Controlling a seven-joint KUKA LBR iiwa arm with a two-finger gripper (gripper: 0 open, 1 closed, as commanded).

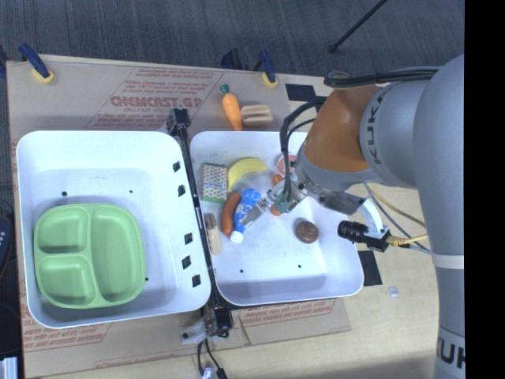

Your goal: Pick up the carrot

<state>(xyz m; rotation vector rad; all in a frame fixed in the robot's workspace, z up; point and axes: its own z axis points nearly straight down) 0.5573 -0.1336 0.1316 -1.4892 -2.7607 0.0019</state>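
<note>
Carrot: lies on the worktop outside both bins, just past the far rim of the right bin, touching or nearly touching a small tan block; green top points away from the bins.

Jaws: low inside the right bin, among the clutter there; whether they stand open, closed or gripping anything cannot be told, the wrist hides them.

Arm: grey, with its orange band over the right bin's far right part, well apart from the carrot.

Right bin contents: a yellow banana, a patterned sponge, an orange-red sausage, a small bottle with blue label, a brown round piece.

Left bin: holds a green divided plate.

Risk, wrong target: the sausage is close to the carrot in colour and shape and lies just beside the jaws; a grasp here would likely take it, or the bottle, instead.

Risk, reach: the carrot sits beyond the bin rim; the jaws must lift clear of the wall or they may catch it.

Risk, neighbour: the block beside the carrot may be pinched or pushed with it.

Risk, roll: a carrot is round and tapered; an off-centre pinch could squirt it away.
</note>
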